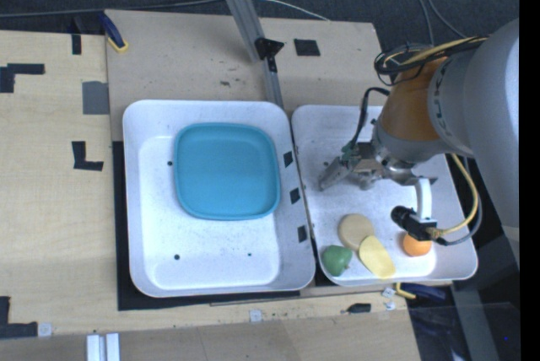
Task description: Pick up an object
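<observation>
We see the gripper [331, 176] low in the right bin [337, 125], jaws spread around nothing, while the yellow object [376, 255] lies by the near edge, long axis diagonal.

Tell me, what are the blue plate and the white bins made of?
The blue plate looks like matte plastic: one even colour, soft rounded corners, no shine. The white bins also look like plastic, probably moulded, with smooth curved rims and faint speckles. I can't be sure.

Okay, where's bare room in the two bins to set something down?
Left bin: bare floor below the blue plate. Right bin: bare at the top left, above the gripper. Its lower edge is crowded with the green, tan, yellow and orange pieces.
</observation>
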Available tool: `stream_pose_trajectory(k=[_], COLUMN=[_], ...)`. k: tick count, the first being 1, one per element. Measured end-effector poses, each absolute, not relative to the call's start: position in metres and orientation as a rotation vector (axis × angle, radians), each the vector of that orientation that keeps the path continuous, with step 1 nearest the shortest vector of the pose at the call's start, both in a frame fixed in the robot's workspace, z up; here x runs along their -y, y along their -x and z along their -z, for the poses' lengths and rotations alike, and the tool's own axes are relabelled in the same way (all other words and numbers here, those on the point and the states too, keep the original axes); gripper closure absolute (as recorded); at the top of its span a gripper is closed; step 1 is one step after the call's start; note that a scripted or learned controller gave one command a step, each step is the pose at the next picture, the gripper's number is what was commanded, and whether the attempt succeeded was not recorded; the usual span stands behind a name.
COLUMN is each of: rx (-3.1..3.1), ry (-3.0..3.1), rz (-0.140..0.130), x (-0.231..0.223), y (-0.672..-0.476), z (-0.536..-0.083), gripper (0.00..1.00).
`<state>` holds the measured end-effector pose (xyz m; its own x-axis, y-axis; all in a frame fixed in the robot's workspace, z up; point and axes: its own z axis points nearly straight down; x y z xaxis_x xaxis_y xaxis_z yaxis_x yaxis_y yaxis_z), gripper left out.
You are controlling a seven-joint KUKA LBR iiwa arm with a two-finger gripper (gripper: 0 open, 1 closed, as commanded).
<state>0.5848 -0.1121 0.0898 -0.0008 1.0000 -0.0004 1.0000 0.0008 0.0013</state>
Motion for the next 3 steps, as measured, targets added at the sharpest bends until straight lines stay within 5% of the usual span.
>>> stream_pose_trajectory(k=[1, 3], rx=[-2.220, -2.221], ry=[-2.219, -2.219], rz=[-0.001, -0.002], x=[0.113, 0.107], y=[-0.585, -0.586], z=[-0.100, -0.221], gripper=[1.00, 1.00])
